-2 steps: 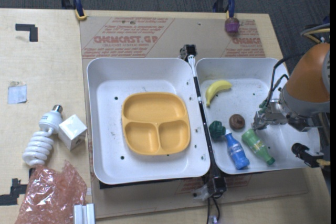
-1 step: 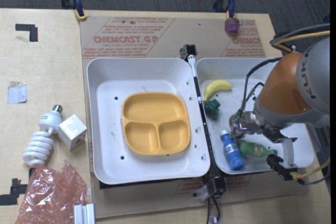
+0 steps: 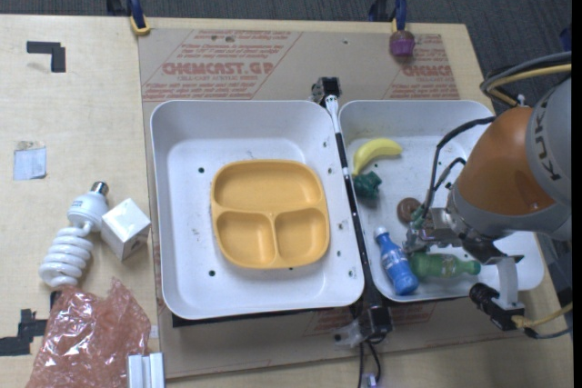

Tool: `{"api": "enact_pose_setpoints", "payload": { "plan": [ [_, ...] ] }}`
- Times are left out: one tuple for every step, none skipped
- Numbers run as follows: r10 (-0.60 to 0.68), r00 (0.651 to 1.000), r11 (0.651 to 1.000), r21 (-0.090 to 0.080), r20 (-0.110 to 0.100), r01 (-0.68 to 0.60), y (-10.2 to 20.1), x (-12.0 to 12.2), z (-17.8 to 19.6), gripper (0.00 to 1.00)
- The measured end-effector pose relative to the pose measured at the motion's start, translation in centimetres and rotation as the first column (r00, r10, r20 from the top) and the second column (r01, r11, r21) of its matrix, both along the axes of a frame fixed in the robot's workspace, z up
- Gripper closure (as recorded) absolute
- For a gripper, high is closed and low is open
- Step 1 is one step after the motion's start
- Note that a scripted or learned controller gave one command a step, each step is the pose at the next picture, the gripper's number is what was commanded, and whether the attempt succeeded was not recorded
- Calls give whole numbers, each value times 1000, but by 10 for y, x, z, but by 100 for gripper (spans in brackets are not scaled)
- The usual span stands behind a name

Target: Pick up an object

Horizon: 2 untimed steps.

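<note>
The pincer [image 3: 424, 236] hangs low in the right bin [image 3: 473, 118], just above a green bottle [image 3: 443, 265] lying beside a blue bottle [image 3: 395, 262]; whether it grips cannot be told. Nothing looks lifted yet.

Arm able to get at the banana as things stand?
Probably yes. The banana lies exposed at the back of the right bin, nothing on top; only a green toy sits just beside it. The gripper is already low in that bin.
</note>
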State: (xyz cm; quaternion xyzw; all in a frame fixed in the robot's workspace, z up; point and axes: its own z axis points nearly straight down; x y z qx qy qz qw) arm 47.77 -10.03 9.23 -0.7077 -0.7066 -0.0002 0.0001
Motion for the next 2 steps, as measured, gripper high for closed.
{"api": "enact_pose_setpoints", "payload": {
  "plan": [
    [2,1000,1000,-1,1,-2,6,84,0,0],
    [0,1000,1000,0,-1,0,0,41,8,0]
  ]
}}
